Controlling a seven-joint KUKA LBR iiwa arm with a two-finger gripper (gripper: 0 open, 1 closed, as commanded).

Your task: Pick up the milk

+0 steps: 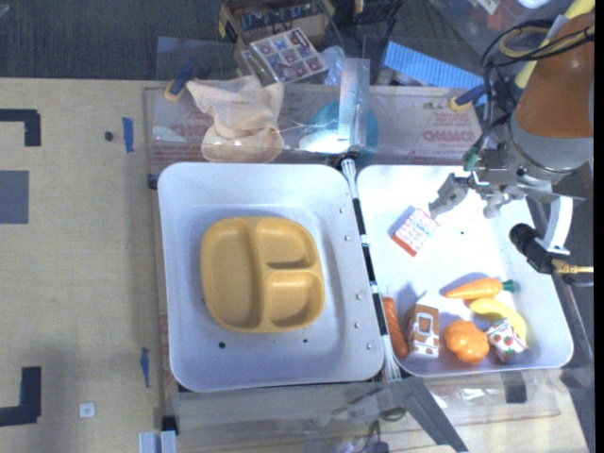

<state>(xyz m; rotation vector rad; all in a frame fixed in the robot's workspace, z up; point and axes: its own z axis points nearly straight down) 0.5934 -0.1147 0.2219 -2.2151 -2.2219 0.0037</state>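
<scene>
Bins, two, white and side by side: the left bin (179,253) carries a yellow divided tray (262,274); the right bin (377,196) carries the food items. My gripper (469,196) hangs over the right bin's far side, fingers spread wide, nothing between them. Just beside my left finger, a red-and-white packet (414,230) lies flat on the bin floor. The milk (507,340), a small carton with a peaked top, sits in the bin's near right corner, well apart from my gripper. It touches an orange (466,342) on its left and a banana (498,310) behind it. A carrot (475,288) lies behind the banana; a brown carton (424,331) stands left of the orange.
</scene>
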